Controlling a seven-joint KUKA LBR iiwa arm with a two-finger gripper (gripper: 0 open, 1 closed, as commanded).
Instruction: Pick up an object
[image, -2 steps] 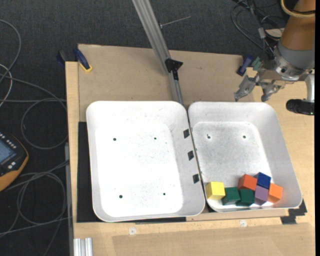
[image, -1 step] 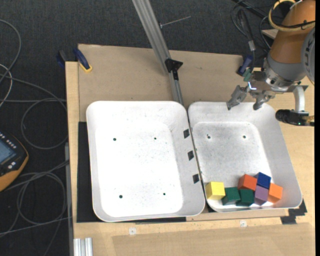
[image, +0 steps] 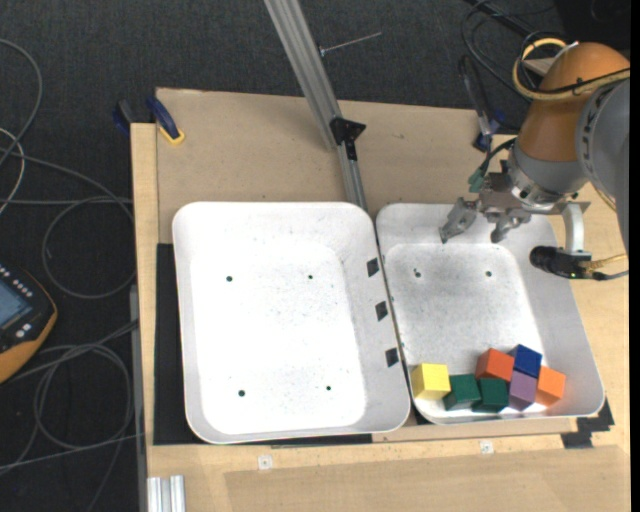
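Up at the far end of the right bin (image: 560, 330), the hand (image: 472, 226) hangs over the bin's back rim with its two dark fingers (image: 452, 224) spread apart and pointing down, and nothing sits between them. Behind the hand rises the grey arm with its orange band (image: 565, 95), coming in from the right side of the counter (image: 250, 150).

Well away from the hand, toward the near edge of the same bin, a cluster of small blocks lies packed against the front wall. Nearest the hand's left side in that row is the yellow block (image: 432, 379); just beside it come two green blocks (image: 463, 390) (image: 491, 392), touching each other. An orange block (image: 494, 364) sits behind them, with a blue block (image: 526, 358) beside it, a purple block (image: 523, 387) in front of the blue one, and a second orange block (image: 551, 384) at the end of the group, farthest right.

To the hand's left lies the left bin (image: 270, 320), its white floor speckled. A grey metal post (image: 320, 90) slants across the counter behind the two bins.
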